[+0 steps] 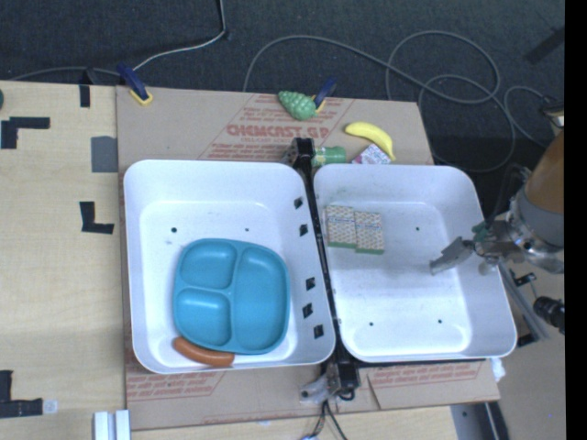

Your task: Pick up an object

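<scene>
A flat checkered green-and-tan pad point(355, 228) lies in the right bin point(459, 186) near its back left. In the left bin point(147, 191) rests a blue divided plate point(229, 293), with an orange sausage point(203, 352) just in front of it against the bin's front wall. My gripper point(451, 257) hangs low over the right side of the right bin, pointing left, about a hand's width to the right of the pad and apart from it. Nothing shows in its grasp.
Behind the bins on the cardboard sit a green toy point(298, 104), a yellow banana point(370, 137) and a small packet point(372, 156). Cables run over the dark floor at the back. My arm point(541, 209) stands at the right bin's right rim.
</scene>
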Available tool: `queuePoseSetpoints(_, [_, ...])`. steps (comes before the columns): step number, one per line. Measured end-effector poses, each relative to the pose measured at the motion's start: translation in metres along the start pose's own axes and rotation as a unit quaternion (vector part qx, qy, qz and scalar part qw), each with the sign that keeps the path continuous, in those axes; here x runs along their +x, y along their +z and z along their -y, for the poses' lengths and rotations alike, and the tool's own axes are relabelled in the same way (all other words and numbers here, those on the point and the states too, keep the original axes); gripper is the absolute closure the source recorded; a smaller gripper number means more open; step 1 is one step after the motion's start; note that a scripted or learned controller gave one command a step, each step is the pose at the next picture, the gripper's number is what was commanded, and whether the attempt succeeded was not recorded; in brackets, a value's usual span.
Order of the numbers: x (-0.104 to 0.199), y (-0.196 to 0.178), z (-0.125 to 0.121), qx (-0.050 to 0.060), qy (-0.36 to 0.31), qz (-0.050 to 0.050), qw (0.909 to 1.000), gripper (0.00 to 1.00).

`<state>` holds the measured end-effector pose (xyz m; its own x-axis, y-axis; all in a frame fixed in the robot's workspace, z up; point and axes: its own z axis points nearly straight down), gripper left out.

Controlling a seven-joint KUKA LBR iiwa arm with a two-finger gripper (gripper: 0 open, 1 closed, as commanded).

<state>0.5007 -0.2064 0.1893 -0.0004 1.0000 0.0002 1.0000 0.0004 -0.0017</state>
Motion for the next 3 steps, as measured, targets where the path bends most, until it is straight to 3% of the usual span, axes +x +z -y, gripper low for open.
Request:
queuePoseSetpoints(1, [0.099, 0.032, -0.003, 0.000, -0.002, -0.001, 1.0000, 0.00])
queuePoseSetpoints(2, [0.093, 0.103, -0.075, -0.003, -0.001, 0.000, 1.0000, 0.00])
queuePoseSetpoints(3, [0.109, 0.103, -0.141, -0.003, -0.001, 0.001, 1.0000, 0.00])
